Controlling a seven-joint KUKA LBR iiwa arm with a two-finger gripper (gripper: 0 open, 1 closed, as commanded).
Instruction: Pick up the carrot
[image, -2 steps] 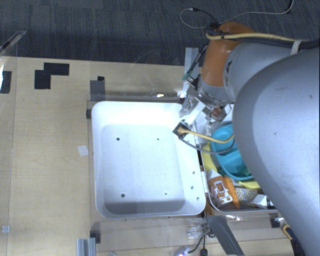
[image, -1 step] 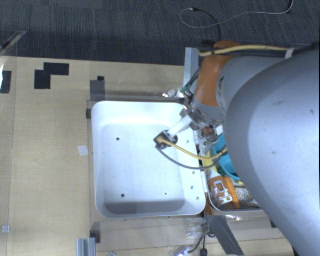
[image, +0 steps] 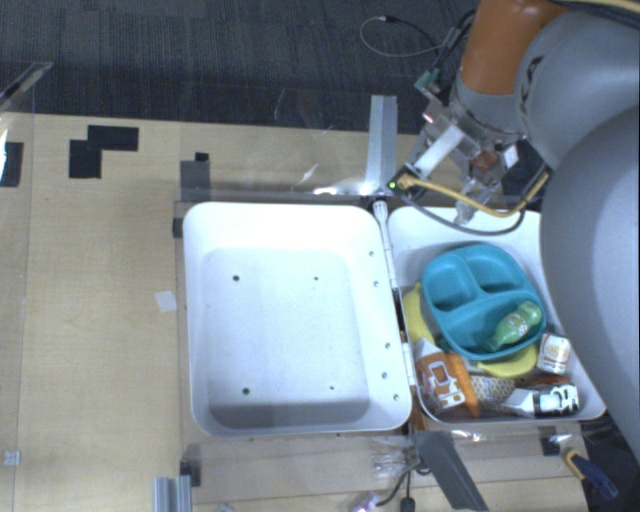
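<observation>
- The carrot (image: 462, 385) lies at the lower edge of the right bin (image: 410, 235), toward the lower right of the frame, partly under a brown printed packet (image: 437, 378).
- The gripper (image: 470, 175) hangs near the upper right of the frame, above the far rim of the right bin, well apart from the carrot; its state cannot be told.
- Between gripper and carrot sits a blue divided tray (image: 470, 290) with a green bottle (image: 517, 324) in one compartment, resting on a yellow item (image: 510, 364).
- A small jar (image: 553, 352) and a dark-capped tube (image: 545, 401) lie at the right bin's lower right corner.
- The left bin (image: 280, 320) occupies the frame centre.
- Both bins rest on a light wooden bench (image: 90, 300); dark floor (image: 200, 50) runs along the top.
</observation>
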